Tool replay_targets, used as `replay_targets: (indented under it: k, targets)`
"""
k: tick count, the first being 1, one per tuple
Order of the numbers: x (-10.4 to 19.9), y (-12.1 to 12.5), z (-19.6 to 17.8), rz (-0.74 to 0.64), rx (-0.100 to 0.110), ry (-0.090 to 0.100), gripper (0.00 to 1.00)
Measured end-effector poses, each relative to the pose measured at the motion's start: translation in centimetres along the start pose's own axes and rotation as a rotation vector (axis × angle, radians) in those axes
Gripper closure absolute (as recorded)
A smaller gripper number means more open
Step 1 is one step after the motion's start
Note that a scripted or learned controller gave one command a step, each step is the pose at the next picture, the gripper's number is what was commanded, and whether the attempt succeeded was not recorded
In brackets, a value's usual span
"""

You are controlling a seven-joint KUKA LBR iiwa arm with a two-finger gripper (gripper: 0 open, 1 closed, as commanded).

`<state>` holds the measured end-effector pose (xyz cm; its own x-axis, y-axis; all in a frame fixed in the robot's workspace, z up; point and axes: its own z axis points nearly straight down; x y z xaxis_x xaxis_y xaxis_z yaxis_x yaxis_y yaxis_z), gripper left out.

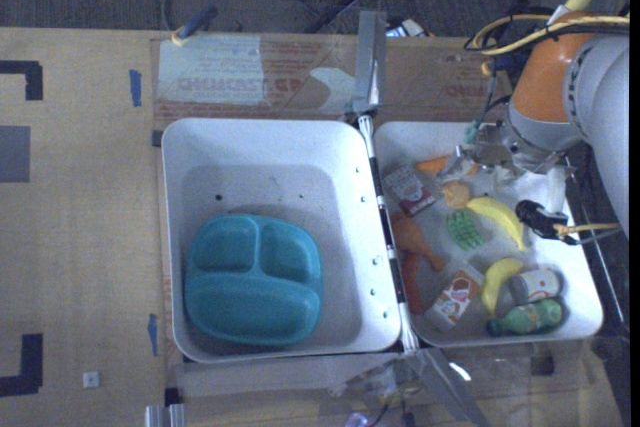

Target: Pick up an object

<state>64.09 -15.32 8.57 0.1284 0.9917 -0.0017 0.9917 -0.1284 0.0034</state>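
**Gripper low over the right bin's far corner, among the toy food**

The gripper [482, 158] sits at the far end of the right bin [590, 300], under the orange-banded wrist. Its metal parts blur into the clutter below, so how far the jaws stand apart cannot be told, and nothing can be seen held between them. Just beside it lie a small orange piece [434, 165] and a round tan piece [456, 194].

Nearest of the larger things is a yellow banana [497, 218], its long axis running from the bin's middle toward the right wall, curved, one end near the tan piece. A green ridged item [463, 228] lies just beside it. A grey packet [408, 187] rests against the left wall, with an orange item [412, 250] below it. Toward the near edge sit a small carton [453, 299], a second banana [498, 279] pointing roughly near to far, a grey can [536, 286] and a green bottle [527, 317] lying on its side.

The left bin [185, 150] holds a teal divided plate [253, 280].
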Motion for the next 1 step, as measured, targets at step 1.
replay_targets:
  k: [1]
  targets:
    - [0.02, -0.01, 0.03, 0.000, 0.001, 0.000, 0.00]
